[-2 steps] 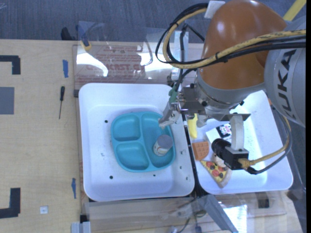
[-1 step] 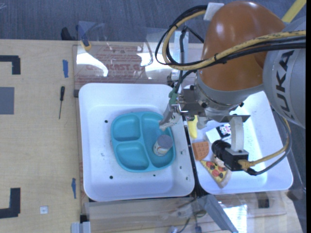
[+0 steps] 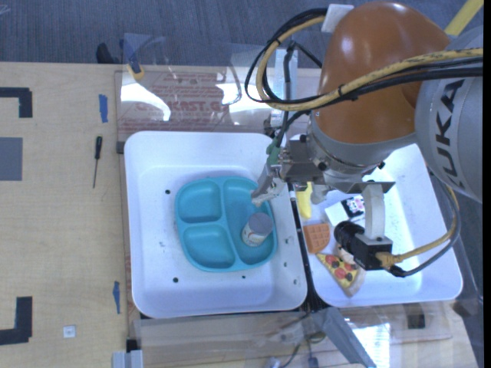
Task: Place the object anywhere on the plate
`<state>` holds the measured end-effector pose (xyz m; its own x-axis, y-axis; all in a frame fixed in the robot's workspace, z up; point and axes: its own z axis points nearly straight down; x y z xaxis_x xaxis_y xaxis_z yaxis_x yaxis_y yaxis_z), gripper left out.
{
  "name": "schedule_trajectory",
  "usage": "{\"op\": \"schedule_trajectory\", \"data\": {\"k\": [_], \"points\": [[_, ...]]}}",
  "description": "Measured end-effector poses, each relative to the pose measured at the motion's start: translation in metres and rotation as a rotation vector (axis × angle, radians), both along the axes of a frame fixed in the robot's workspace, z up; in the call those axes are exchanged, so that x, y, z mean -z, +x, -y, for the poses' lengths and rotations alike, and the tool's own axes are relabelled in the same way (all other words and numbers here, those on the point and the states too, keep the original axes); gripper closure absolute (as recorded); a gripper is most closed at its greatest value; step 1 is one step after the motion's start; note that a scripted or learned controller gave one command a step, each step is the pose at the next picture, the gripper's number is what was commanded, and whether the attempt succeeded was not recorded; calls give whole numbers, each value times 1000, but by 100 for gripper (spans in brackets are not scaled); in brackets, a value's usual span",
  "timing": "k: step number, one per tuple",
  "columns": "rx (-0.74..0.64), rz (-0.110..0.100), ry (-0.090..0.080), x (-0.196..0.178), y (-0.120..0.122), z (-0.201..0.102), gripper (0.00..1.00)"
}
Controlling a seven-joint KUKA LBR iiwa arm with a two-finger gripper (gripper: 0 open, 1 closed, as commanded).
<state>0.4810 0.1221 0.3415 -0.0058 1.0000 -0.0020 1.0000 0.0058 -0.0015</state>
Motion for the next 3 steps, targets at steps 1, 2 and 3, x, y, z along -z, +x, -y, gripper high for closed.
{"op": "schedule_trajectory", "data": {"k": [1,2,3], "points": [[0,0,0,0,0,0,0],[0,0,0,0,0,0,0],[0,0,0,0,0,0,0]]}}
